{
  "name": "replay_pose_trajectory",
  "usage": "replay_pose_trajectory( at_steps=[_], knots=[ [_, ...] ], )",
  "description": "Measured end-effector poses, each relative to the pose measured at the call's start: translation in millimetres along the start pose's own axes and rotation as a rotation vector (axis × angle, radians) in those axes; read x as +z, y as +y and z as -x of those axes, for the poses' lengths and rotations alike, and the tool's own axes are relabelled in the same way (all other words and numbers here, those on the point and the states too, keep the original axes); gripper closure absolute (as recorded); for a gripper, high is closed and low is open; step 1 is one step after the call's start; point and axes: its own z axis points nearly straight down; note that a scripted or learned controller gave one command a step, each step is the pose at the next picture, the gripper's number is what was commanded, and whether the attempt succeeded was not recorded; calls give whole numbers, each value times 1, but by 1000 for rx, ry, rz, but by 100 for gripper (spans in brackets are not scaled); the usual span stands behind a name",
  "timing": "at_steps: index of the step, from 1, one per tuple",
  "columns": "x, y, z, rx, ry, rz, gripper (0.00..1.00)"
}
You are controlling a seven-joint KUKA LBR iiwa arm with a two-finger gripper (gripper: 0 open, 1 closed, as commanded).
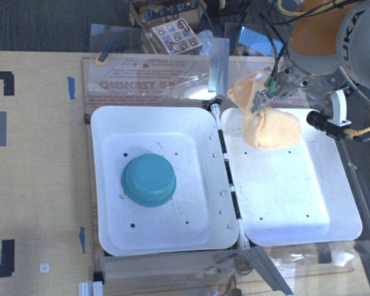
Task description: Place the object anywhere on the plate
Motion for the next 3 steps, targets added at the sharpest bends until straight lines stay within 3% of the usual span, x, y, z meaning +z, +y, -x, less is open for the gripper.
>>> replay_pose_trajectory(
  at_steps=[2,3],
  knots=[
    [0,12,-99,-797,4,-1,100],
    [0,8,-158,-1128,5,1,100]
  ],
)
